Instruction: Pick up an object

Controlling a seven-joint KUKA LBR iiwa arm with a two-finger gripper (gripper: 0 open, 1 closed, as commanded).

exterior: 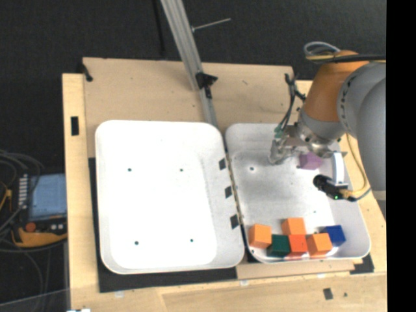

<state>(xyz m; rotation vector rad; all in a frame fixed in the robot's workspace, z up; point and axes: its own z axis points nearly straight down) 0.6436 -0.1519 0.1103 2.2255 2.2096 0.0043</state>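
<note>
Camera view: your jaws [284,149], their state impossible to tell, hover near a small purple block [311,160]; closing off-centre risks nudging it away ungrasped.

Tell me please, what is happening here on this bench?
A grey robot arm with an orange band reaches from the right into the right bin. Its gripper is over the far part of that bin, beside a small purple object. The blocks, orange, green and blue, lie along the near edge, apart from the gripper. The left bin sits next to it.
</note>
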